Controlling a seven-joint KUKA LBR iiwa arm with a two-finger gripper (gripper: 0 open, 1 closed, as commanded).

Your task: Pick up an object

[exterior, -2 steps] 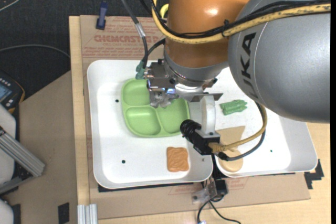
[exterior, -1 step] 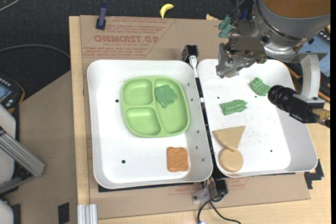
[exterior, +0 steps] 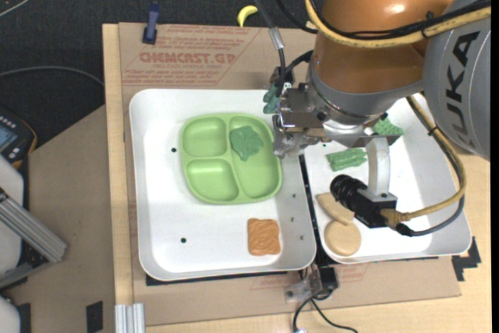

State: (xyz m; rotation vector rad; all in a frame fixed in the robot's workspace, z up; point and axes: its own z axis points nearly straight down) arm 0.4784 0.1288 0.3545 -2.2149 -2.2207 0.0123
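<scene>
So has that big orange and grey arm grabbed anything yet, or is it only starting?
Nothing looks picked up yet. The arm's gripper sits low over the seam between the two white bins, its tips hidden by the wrist. The green divided plastic tray with a green leafy piece, the orange waffle-shaped toy and the tan flat piece all lie in their bins. The grasp and lift remain.

The gripper (exterior: 292,125) sits at the bins' shared wall (exterior: 295,199). Just left stands the green tray (exterior: 207,168); beyond it, bare bin floor (exterior: 156,191) lies open.

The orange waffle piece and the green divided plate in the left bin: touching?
Apart. The camera view shows bare white bin floor between the orange waffle piece and the green divided plate above it.
</scene>
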